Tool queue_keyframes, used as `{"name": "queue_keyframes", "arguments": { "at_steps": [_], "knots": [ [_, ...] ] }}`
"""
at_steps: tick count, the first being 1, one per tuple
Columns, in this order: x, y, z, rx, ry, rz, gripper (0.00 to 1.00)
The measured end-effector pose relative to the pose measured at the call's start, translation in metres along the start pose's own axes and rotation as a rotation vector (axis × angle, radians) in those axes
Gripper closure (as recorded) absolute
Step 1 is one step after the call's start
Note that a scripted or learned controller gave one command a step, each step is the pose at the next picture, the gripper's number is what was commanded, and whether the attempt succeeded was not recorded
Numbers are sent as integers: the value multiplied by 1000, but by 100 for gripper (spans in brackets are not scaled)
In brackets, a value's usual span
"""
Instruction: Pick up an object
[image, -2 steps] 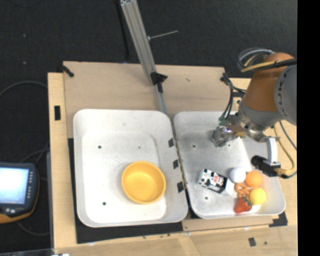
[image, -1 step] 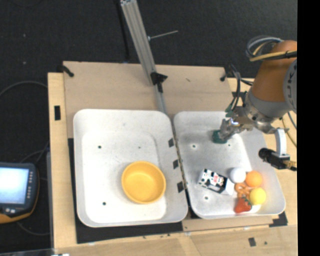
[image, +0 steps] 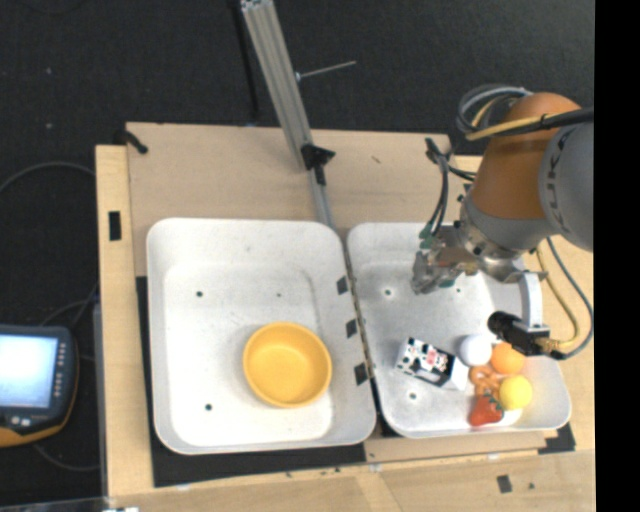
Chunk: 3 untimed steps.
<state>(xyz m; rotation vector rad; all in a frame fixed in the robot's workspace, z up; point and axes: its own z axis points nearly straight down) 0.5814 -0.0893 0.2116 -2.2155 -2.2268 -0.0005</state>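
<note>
Camera view, from above at a slant: pale wooden bench (image: 230, 170) on a dark floor, bearing two shallow white bins side by side. Left bin (image: 200, 260) with a yellow bowl (image: 288, 364) toward its near middle. Right bin (image: 395, 250) with a cluster in its near right corner: small black-and-white box (image: 426, 361), white ball (image: 475, 350) just beside it, then an orange fruit-like piece (image: 508, 360), a yellow one (image: 516, 391) and a red one (image: 486, 410), packed close together and partly touching. Handheld screen pendant (image: 32, 380) at the far left, off the bench. Slanted metal post (image: 285, 90) rising behind the bins.

Gripper (image: 436, 272) hanging over the upper middle of the right bin, above bare floor, well apart from the cluster and holding nothing visible. Opening of the tool: cannot tell, too small and dark against the wrist.

Step in hand, by judgement: approach, no pick made yet. Next move likely calls for travel toward the near right corner, then descent onto one piece; box or ball appear the easier targets, lying at the cluster's open edge.

Hard to make out: exact nature of the small coloured pieces, and print on the box. Arm cut off at the right.
</note>
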Motion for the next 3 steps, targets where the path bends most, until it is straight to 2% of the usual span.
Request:
{"name": "queue_keyframes", "arguments": {
  "at_steps": [3],
  "knots": [
    [142, -9, -11, 0, 2, -3, 100]
  ]
}}
